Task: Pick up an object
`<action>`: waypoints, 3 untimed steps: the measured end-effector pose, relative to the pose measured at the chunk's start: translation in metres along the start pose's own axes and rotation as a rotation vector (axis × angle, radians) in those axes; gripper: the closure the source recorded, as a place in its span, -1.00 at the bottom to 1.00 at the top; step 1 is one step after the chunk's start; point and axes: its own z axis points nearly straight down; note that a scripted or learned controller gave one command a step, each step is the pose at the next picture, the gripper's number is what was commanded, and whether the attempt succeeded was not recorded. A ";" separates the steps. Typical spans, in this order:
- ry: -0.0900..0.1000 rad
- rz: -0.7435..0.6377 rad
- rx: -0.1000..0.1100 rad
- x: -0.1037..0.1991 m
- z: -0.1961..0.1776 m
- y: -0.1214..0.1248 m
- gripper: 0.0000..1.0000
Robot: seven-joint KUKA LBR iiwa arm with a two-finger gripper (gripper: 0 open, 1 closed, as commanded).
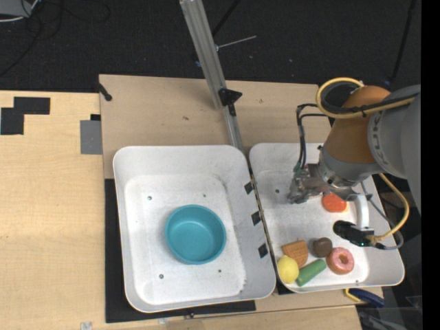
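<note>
A pale wooden bench (48, 205) fills the left and near part of the scene, with a plain tan board (172, 112) lying across its far side. Dark rectangular cut-outs (24, 112) mark the bench at the far left. A slanted aluminium rail (206, 47) rises from the board's middle. Beyond lies dark carpeted floor (124, 26), crossed by loose cables (27, 5) at the far left.
</note>
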 end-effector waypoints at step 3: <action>-0.001 -0.001 -0.004 -0.002 -0.147 0.004 1.00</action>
